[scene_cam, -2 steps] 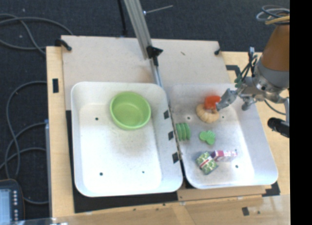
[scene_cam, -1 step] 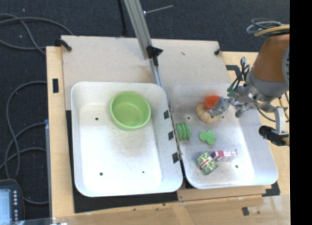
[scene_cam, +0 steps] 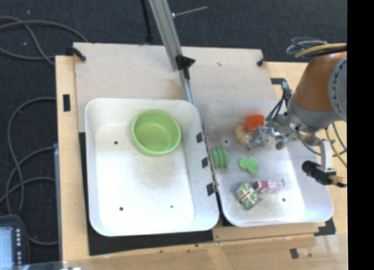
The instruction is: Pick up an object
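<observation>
My gripper [scene_cam: 270,137] hangs over the upper right part of the right bin [scene_cam: 304,204], below the orange wrist band. An orange object [scene_cam: 254,122] and a tan rounded object [scene_cam: 242,134] lie just left of it, close to the fingers. Nothing shows between the fingers. Lower in the same bin lie a green ribbed piece [scene_cam: 220,158], a small green leafy shape [scene_cam: 249,164] and a green and pink wrapped packet [scene_cam: 257,191]. A light green bowl [scene_cam: 156,132] stands upright in the left bin [scene_cam: 111,204].
A grey metal pole [scene_cam: 166,23] slants down from the top to the seam between the bins. The arm's body [scene_cam: 320,90] covers the right bin's upper right corner. Cables lie on the dark floor at left.
</observation>
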You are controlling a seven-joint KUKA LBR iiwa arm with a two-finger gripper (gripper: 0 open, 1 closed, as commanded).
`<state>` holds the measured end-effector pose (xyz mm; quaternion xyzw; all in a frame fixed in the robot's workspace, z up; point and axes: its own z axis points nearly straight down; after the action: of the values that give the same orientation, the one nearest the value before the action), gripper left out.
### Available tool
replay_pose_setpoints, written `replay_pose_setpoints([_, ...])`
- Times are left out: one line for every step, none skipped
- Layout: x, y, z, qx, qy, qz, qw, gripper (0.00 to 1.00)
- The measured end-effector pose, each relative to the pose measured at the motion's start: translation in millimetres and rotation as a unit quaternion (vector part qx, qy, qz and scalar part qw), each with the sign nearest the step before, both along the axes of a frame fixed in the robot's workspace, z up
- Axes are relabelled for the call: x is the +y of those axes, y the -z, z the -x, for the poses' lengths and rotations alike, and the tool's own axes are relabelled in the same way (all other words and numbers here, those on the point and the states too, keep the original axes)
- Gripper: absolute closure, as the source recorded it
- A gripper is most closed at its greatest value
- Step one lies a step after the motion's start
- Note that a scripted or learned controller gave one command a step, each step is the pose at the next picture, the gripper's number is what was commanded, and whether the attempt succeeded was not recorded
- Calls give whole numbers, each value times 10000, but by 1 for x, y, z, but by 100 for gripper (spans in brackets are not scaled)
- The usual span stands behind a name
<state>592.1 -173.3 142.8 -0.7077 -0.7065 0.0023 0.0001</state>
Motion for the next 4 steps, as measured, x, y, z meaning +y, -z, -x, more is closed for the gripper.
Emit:
replay_pose_setpoints([0, -14, -2, -37, 16, -10, 10000, 100])
replay_pose_setpoints([5, -61, -9, -50, -29, -15, 10000, 100])
replay_pose_setpoints([-3, -110, -6, -50, -20, -10, 10000, 100])
replay_pose_setpoints([-3, -150, -8, -50, -29, -12, 10000, 100])
